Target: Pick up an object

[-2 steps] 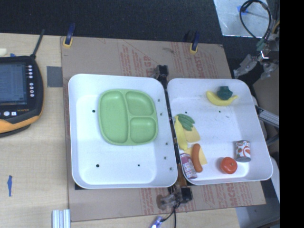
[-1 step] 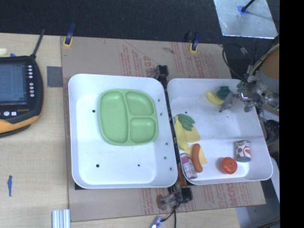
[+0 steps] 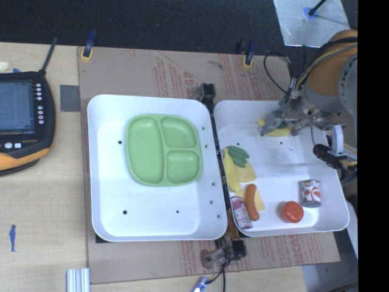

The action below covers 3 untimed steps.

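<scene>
- The yellow banana (image 3: 276, 131) lies at the far side of the right bin (image 3: 328, 227), beneath the gripper (image 3: 281, 124); whether it is held, I cannot tell.
- Nearer in that bin: a tomato (image 3: 292, 212), a can (image 3: 310, 193), a hot dog (image 3: 251, 201).
- Left of that bin, 1 green divided plate (image 3: 164, 149).

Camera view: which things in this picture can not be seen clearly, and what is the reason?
- Yellow object in the right bin: the gripper covers part of it.
- Small can: its label is too small to read.
- Packet beside the sausage: its print is blurred.
- Arm: cut off at the right.
</scene>
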Available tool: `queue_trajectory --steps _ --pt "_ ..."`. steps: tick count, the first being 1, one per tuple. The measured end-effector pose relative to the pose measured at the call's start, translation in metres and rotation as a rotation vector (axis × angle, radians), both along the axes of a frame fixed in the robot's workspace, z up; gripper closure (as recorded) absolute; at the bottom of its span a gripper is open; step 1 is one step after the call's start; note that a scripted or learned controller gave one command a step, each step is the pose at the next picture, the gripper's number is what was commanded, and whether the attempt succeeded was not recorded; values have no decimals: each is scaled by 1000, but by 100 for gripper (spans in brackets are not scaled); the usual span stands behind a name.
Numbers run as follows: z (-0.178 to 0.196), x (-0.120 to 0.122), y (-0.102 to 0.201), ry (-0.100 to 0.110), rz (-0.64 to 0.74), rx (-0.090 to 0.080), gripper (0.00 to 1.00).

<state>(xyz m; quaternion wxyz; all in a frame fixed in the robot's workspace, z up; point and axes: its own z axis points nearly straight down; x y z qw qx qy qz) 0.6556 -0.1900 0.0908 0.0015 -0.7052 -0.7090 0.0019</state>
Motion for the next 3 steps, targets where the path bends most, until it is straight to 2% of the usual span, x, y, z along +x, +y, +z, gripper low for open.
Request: queue_trajectory --steps 1,2,3 --pt "50 1 -18 -4 -2 0 0" --pt "60 1 -19 -3 0 0 100" --pt "100 1 -22 -5 -3 0 100"
